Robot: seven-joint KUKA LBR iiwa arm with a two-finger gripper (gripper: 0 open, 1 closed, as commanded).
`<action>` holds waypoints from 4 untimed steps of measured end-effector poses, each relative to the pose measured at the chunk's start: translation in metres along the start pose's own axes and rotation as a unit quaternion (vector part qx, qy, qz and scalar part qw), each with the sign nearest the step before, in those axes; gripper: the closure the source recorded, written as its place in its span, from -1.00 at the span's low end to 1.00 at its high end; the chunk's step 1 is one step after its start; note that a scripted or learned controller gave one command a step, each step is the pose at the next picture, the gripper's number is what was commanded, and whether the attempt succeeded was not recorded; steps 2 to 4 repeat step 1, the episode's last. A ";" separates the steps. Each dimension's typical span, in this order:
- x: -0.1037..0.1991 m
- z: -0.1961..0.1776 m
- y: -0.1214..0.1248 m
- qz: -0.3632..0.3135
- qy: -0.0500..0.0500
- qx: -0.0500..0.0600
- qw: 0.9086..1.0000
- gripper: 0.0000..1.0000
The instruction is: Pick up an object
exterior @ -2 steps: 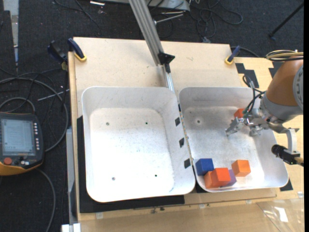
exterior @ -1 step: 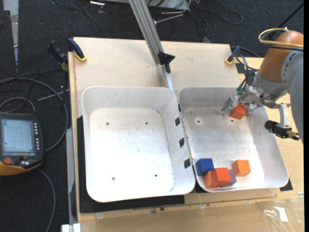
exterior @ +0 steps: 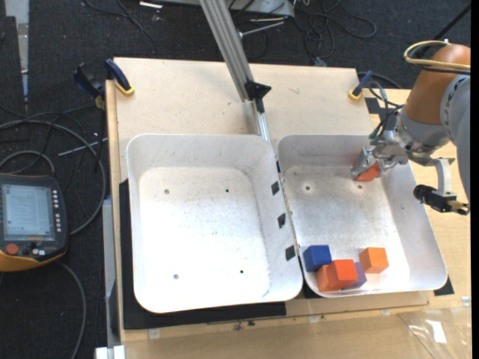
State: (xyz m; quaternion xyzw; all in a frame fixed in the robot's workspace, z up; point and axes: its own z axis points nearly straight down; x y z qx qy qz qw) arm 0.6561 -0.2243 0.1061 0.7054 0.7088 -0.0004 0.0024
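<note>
Two shallow white bins sit side by side on the bench: the left bin (exterior: 150,200) and the right bin (exterior: 419,230). The arm (exterior: 438,107) reaches in over the right bin's far side, and its gripper (exterior: 368,167) is closed on one orange block (exterior: 367,173), held just above the bin floor. Four more pieces cluster at the right bin's near edge: one blue cube (exterior: 316,256), two orange blocks (exterior: 338,274) and one purple piece (exterior: 360,276) partly hidden behind them
</note>
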 end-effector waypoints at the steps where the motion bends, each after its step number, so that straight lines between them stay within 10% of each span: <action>1: 0.058 0.005 0.016 -0.001 0.002 0.009 1.000 1.00; 4: 0.058 0.005 0.016 -0.001 0.002 0.009 1.000 1.00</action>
